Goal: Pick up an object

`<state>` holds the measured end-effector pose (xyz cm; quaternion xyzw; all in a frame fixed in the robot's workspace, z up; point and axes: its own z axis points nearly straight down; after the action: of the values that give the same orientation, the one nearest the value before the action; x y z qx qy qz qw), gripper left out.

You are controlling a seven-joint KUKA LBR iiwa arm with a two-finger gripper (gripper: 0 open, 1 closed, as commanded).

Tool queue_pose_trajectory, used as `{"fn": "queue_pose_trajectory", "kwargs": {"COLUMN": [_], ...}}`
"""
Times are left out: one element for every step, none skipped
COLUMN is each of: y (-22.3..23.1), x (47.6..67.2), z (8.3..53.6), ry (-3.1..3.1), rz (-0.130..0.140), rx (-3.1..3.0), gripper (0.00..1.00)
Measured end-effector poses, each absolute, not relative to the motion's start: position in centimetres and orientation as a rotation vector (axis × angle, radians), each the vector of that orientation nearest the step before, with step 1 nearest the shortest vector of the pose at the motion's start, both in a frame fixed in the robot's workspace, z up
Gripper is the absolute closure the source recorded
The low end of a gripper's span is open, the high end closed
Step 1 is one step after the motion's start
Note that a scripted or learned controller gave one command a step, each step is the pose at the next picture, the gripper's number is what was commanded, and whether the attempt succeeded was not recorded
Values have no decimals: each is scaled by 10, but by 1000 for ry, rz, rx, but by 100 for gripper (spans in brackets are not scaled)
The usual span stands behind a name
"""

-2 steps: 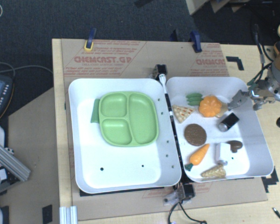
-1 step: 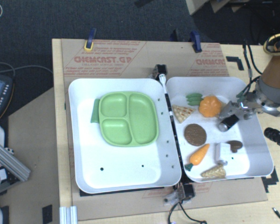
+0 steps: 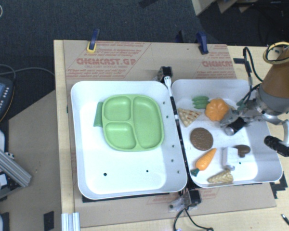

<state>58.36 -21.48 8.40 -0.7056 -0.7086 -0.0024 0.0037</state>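
Observation:
The right bin [image 3: 260, 170] holds several toy foods: an orange fruit [image 3: 216, 109], a green piece [image 3: 200, 101], a tan wedge [image 3: 188, 116], a round brown cookie [image 3: 201, 138], a carrot [image 3: 205, 159], a brown mushroom-like piece [image 3: 242, 150], a small white piece [image 3: 226, 156] and a tan slice [image 3: 220, 178]. My gripper [image 3: 232, 123] reaches in from the right and is low in this bin, just right of the orange fruit and above the cookie. Nothing shows held in it.
The left bin [image 3: 86, 167] carries a green divided plate [image 3: 132, 122] in its upper middle. A ridge [image 3: 176, 129] separates the two bins. The grey arm with its orange band [image 3: 279, 83] hangs over the right bin's right wall.

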Motion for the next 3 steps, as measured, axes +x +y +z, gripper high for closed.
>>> {"fn": "queue_pose_trajectory", "kwargs": {"y": [-218, -209, -200], "x": [584, 591, 596], "z": [96, 148, 206], "ry": [-2225, -2227, -2230], "rz": [-5, -3, -6], "rx": [-2219, -2224, -2225], "gripper": [100, 100, 100]}}
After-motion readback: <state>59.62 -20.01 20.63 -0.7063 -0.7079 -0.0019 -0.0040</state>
